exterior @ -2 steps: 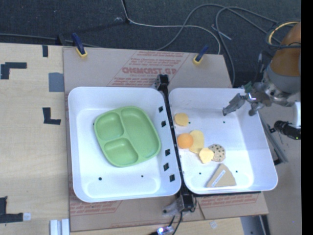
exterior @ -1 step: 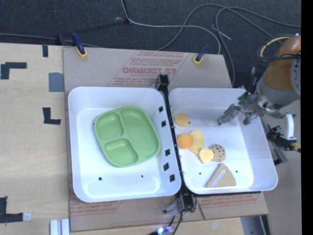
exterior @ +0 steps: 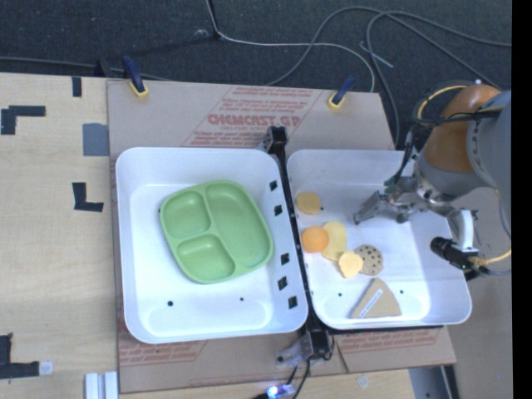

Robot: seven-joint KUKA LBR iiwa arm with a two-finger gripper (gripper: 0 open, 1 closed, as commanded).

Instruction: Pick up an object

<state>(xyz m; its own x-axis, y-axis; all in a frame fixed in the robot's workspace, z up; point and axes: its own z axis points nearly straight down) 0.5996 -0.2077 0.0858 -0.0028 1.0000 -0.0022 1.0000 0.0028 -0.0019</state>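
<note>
Arm: grey w/ orange band [exterior: 465, 102], comes in from the right, wrist over the right bin's right half.
Gripper [exterior: 366, 214]: low over right bin, fingers pointing left; one dark finger tip visible near the bin's middle, nothing seen betw. fingers. Open or closed: can't tell.
Right bin [exterior: 440, 310]: white, shallow; items bunched in its left-centre and lower part. Upper strip and right side bare, apart from the arm over it.
Pale yellow disc [exterior: 308, 203]: near the bin's left wall, just left of gripper tip, apart from it.
Orange ball [exterior: 314, 239]: below the disc, close to left wall, touching the pale yellow piece [exterior: 336, 238] on its right.
Yellow round piece [exterior: 350, 264]: lower, just beside the speckled cookie [exterior: 370, 258].
Tan wedge [exterior: 376, 300]: lies flat near the bin's bottom edge, apart from the rest.
Left bin [exterior: 133, 248]: white, shares the centre divider w/ right bin.
Green tray [exterior: 216, 231]: three compartments, tilted, in the middle of left bin; white floor free on all sides, most at the bottom.
Bench: cardboard sheet [exterior: 249, 115] under both bins, two clamps at its top edge.
</note>
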